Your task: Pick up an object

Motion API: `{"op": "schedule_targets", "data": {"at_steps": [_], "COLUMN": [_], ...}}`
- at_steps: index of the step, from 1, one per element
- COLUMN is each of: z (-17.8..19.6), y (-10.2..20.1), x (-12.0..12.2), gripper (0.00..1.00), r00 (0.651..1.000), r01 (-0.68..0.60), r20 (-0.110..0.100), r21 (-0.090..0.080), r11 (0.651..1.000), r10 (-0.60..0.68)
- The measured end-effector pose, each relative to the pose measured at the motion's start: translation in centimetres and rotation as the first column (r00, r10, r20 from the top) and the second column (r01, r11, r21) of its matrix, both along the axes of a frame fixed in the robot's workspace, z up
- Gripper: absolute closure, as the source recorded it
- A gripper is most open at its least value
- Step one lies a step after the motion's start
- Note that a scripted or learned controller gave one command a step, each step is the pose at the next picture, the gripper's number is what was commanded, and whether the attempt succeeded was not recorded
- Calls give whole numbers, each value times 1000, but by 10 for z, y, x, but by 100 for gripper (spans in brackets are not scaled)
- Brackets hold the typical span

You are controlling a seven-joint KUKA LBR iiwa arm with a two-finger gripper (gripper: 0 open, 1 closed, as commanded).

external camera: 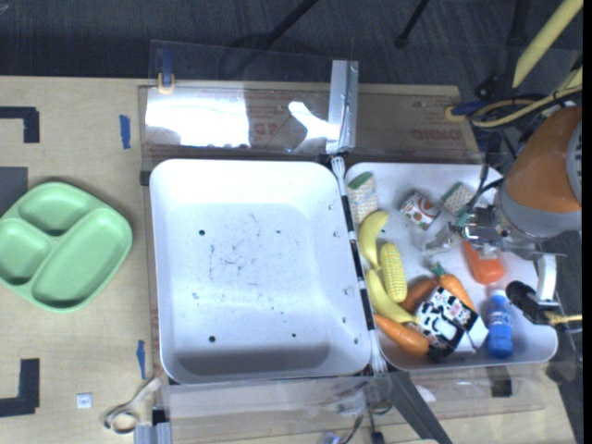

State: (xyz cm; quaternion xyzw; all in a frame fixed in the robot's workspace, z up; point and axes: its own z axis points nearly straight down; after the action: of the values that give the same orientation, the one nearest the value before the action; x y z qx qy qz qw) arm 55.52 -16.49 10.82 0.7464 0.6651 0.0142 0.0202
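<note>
Hovering low in the right bin point(546, 345), gripper point(460, 231) just right of the banana point(371, 234); finger state impossible to tell. Heaped beside the banana: corn cob point(392, 271), carrot point(401, 335), blue bottle point(499, 329), likely dumped as pick targets.

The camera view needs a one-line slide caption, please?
Arm reaches over the right bin of toy food beside a banana and corn.

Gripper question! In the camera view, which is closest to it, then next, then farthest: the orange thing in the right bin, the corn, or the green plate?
From the gripper:
1. Orange thing, right beside it in the right bin.
2. Corn, same bin, toward its left side.
3. Green plate, far left on the bench.
</note>
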Motion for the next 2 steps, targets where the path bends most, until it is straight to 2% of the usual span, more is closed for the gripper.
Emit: {"op": "schedule_targets", "data": {"at_steps": [1,2], "z": [-1,-20], "y": [-4,61], "x": [-7,-39], "gripper": [0,0], "r00": [983,898], "r01": [-182,-439], "r20": [-3,-39], "r21": [-7,3], "r11": [983,899], "r10": [182,438]}}
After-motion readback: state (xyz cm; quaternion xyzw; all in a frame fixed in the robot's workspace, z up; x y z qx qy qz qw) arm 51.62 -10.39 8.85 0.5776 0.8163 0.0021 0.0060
